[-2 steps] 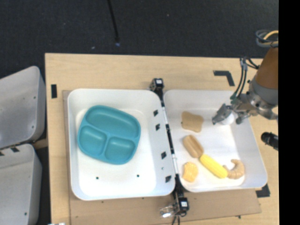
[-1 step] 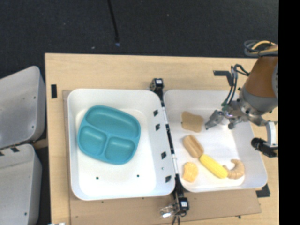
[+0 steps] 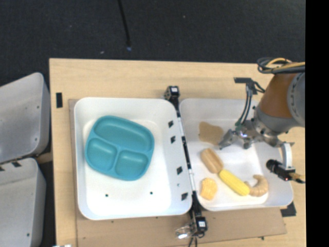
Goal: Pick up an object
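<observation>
Two white bins on a wooden counter (image 3: 128,78), toy food in the right one, the arm over it.

No writing or label can be read anywhere. The left shallow white bin (image 3: 82,199) holds a teal plastic plate with three compartments (image 3: 119,147), lying flat toward its upper left. The right shallow white bin (image 3: 216,107) holds a flat tan bread-like piece (image 3: 209,133), a brown bread-roll shape (image 3: 211,160), a yellow corn cob (image 3: 234,182), a small yellow-orange lump (image 3: 208,188) and a pale curved shrimp-like piece (image 3: 259,186), the last four grouped toward its lower edge. The grey tool (image 3: 237,137) hangs just right of the tan piece; I cannot tell whether it is open or closed.
</observation>
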Controlling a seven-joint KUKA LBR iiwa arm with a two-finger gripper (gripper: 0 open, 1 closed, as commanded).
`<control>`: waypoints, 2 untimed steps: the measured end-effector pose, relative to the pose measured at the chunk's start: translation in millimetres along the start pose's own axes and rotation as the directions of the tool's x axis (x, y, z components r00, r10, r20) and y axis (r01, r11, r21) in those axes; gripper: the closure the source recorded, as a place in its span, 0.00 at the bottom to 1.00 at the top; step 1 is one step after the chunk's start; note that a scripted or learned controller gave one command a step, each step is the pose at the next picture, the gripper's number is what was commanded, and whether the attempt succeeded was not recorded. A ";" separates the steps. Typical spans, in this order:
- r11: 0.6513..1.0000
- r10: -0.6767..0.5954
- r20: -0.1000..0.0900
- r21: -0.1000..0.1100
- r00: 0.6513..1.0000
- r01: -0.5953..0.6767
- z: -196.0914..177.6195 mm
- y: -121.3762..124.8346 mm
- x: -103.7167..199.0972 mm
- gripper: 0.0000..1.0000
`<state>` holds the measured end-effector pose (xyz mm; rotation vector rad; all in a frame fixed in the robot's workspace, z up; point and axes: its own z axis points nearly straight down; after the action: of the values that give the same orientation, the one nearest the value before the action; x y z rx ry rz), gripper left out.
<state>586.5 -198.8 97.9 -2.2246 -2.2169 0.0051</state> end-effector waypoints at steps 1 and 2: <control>1.000 0.002 0.002 -0.008 1.000 -0.002 -14.4 1.9 -1.2 1.00; 1.000 -0.007 0.000 -0.008 1.000 0.007 -62.8 4.6 6.3 1.00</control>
<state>591.4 -192.4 160.7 -2.2214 -2.2284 -0.0046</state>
